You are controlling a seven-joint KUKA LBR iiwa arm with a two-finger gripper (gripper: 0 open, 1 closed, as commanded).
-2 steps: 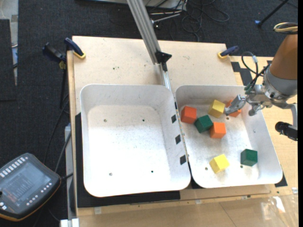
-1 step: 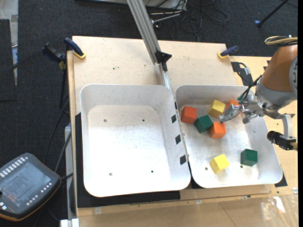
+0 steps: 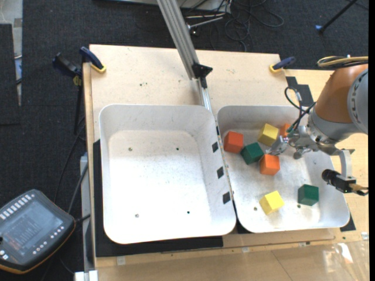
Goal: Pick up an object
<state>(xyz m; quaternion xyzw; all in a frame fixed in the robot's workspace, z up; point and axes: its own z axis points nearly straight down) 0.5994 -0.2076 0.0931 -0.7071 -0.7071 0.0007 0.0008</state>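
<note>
The tool (image 3: 285, 146) hangs low in the right-hand shallow white bin (image 3: 328, 220). Just left of it lies a small orange cube (image 3: 269, 164), with a dark green cube (image 3: 252, 153) touching that one's upper left. Just above and left of the tool sits a tilted yellow cube (image 3: 269, 134). Farther left rests a red-orange cube (image 3: 233, 141). Below the tool, well apart, lie a second yellow cube (image 3: 272, 202) and a second dark green cube (image 3: 308, 194).
</note>
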